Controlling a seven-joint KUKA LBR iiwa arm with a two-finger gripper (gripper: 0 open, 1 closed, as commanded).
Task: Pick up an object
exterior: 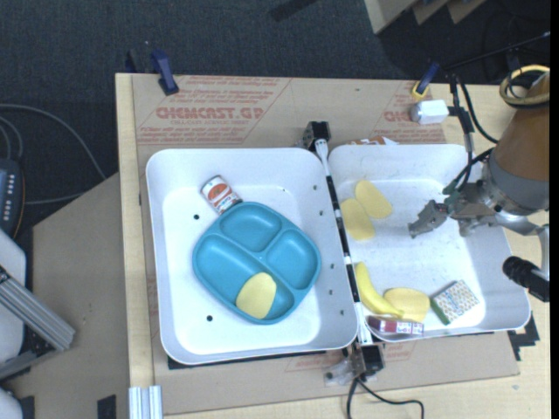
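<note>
My gripper (430,220) hangs over the middle of the right bin (454,160), reaching in from the right, with nothing visible between its fingers. To its left lie two pale yellow pieces (365,208). Near the bin's front lie a banana (370,291), a yellow lemon-like piece (407,302), a speckled sponge block (455,301) and a small red-and-white packet (395,326). In the left bin (175,234) sits a blue divided plate (255,260) holding a yellow piece (257,295), with a small can (219,194) behind it.
Cables (463,112) run along the right bin's back right corner. A white plug block (431,110) and blue clamps (162,71) sit on the cardboard bench top behind the bins. A clip (318,134) joins the bins at the back.
</note>
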